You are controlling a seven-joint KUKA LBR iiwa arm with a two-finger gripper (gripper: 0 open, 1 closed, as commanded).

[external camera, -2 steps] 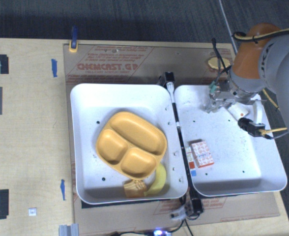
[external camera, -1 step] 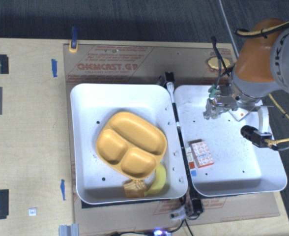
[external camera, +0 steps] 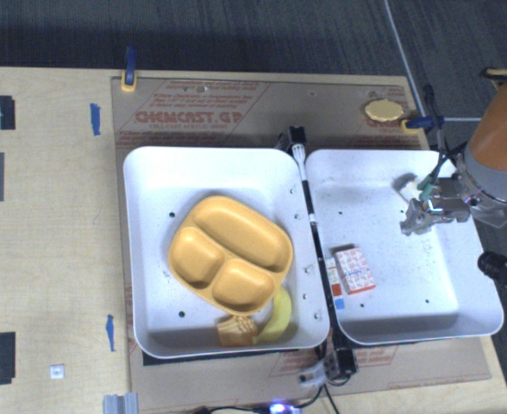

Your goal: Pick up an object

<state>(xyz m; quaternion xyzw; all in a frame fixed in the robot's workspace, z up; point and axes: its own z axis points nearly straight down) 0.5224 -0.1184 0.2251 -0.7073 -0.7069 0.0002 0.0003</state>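
- Two shallow white bins are seen side by side on the bench: the left bin (external camera: 141,231) and the right bin (external camera: 435,309).
- The arm (external camera: 499,136) is seen reaching in from the right, over the far right part of the right bin.
- The gripper (external camera: 413,210) is placed low over the bin floor, near the far right corner; whether it is closed or released cannot be told at this size, and nothing is seen held in it.
- A small red-and-white patterned box (external camera: 353,270) is found lying flat near the left wall of the right bin, well apart from the gripper, nearer and to its left.
- A large yellow divided tray (external camera: 229,253) is seen upside down in the middle of the left bin.
- A yellow-green rounded piece (external camera: 279,316) and a small tan block (external camera: 234,329) are found at the tray's near edge, partly tucked beneath it.
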